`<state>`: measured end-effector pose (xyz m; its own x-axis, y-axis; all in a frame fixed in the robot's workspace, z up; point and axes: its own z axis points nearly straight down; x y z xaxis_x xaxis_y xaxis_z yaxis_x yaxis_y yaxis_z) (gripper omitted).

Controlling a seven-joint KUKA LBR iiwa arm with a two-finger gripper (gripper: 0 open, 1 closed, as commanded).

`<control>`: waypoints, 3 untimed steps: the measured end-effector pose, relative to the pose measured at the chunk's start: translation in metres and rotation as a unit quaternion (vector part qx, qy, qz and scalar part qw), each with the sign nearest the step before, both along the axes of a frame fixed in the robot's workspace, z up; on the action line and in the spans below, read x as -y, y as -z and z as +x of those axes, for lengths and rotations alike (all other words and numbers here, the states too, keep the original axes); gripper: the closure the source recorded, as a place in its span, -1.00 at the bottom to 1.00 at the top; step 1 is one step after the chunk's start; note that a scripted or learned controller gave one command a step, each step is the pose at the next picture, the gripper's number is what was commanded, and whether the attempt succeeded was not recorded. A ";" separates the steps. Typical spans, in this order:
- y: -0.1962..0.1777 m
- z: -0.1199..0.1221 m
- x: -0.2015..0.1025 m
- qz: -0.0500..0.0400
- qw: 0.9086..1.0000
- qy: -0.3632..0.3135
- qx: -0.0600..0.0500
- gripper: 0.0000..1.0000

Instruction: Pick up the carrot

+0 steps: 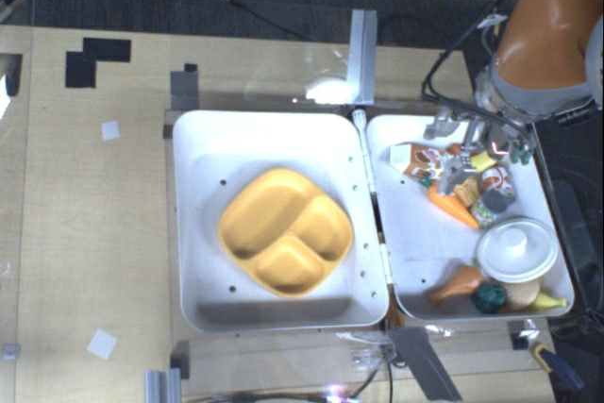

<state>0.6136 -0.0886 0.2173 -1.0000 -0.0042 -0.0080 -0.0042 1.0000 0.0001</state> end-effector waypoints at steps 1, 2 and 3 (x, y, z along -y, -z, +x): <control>0.127 -0.042 0.017 -0.001 1.000 -0.021 0.005 -1.00; 0.114 -0.039 0.015 -0.001 1.000 -0.024 0.009 1.00; 0.003 -0.016 0.010 0.000 0.999 0.039 0.006 1.00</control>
<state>0.5976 -0.0983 0.2142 -0.9971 0.0742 -0.0191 0.0742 0.9972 0.0000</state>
